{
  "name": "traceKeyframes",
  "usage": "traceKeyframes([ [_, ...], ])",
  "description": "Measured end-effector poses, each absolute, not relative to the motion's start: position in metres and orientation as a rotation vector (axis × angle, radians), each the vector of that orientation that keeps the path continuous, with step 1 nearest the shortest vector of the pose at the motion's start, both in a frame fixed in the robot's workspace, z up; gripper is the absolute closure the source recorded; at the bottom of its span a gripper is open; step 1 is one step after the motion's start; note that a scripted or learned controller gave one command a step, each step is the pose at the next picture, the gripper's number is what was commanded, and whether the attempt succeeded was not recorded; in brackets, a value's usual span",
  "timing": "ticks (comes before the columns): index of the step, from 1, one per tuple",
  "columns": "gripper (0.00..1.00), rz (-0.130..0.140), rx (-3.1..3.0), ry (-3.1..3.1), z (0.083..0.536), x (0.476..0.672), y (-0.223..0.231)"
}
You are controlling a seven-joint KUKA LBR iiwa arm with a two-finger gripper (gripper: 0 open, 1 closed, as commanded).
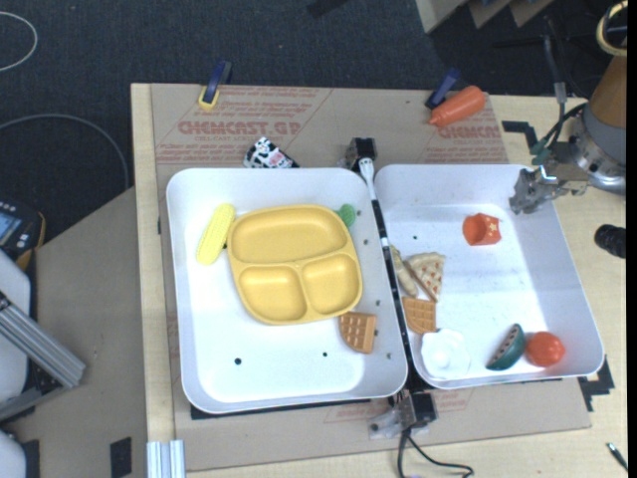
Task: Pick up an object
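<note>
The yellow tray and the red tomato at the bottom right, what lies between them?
In the camera view, between the yellow tray and the tomato: the bins' shared rims, a waffle piece, a white cup and a melon slice.

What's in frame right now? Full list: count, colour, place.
bins: 2, white, side by side on the bench
divided tray: 1, yellow, left bin
corn cob: 1, yellow, left bin, left of the tray
waffle piece: 1, tan, left bin, below the tray
green item: 1, at the tray's upper right corner, too small to identify
red toy: 1, right bin, upper part
waffle pieces: tan, right bin, left side
white item: 1, right bin, bottom
tomato: 1, red, right bin, lower right
carrot: 1, orange, bench above right bin
pincer: 1, grey, over right bin's upper right edge
</note>
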State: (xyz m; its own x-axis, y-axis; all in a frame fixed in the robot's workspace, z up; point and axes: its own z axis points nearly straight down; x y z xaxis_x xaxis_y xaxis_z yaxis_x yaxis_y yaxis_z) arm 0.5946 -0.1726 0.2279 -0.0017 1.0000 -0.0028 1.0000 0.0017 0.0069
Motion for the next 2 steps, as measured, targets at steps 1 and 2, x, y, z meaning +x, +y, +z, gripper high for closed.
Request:
traceKeyframes([
  [1, 1.0, 0.002, 2.217, 2.23, 0.236, 0.59, -0.119],
  [2, 1.0, -0.002, 2.219, 2.229, 0.222, 0.594, -0.067],
])
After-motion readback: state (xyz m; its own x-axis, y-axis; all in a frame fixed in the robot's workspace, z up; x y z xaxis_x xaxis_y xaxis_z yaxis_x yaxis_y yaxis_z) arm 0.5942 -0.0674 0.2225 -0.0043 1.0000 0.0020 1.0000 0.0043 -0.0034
